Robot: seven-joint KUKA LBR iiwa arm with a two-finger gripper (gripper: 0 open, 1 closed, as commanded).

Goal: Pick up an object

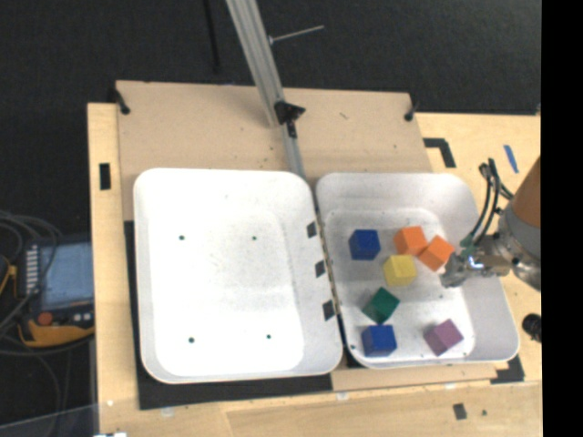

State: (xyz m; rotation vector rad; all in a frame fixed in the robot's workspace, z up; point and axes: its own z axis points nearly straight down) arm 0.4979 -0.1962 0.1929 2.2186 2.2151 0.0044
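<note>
End effector (458,268) beside orange cube (436,252)

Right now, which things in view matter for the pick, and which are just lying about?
For the job:
gripper
right bin
two orange cubes: nearest the gripper
yellow cube
two blue cubes
green cube
purple cube

Lying about:
left bin
metal pole
handheld control unit with cables, off the bench's left
</note>
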